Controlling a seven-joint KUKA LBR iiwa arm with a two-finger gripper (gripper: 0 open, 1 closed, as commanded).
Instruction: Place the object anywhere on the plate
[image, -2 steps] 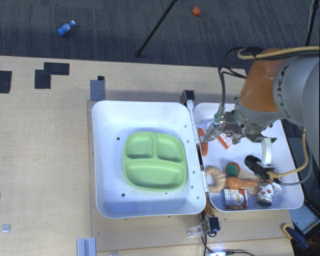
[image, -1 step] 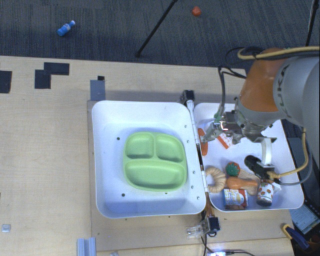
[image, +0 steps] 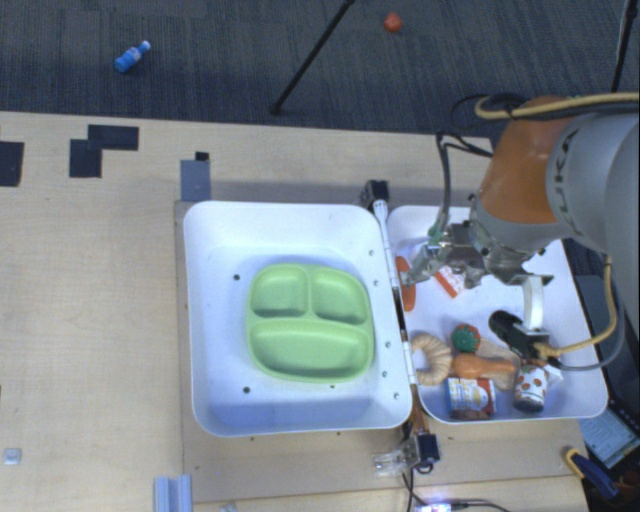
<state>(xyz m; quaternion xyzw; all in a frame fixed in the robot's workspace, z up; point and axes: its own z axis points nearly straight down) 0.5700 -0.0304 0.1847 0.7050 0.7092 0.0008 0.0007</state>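
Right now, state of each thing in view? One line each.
green plate: flat in left bin, nothing on it
left bin: holds the plate
right bin: holds the small objects
pincer: over right bin, near its left wall, grip unclear
can: lying on its side, front of right bin
pretzel toy: lying by the divider
carrot toy: lying between pretzel toy and can

We see a blue bottle (image: 131, 56) and a small red thing (image: 393, 21) lying on the dark floor (image: 300, 40), and black tape patches (image: 100, 148) on the wooden counter (image: 90, 330).
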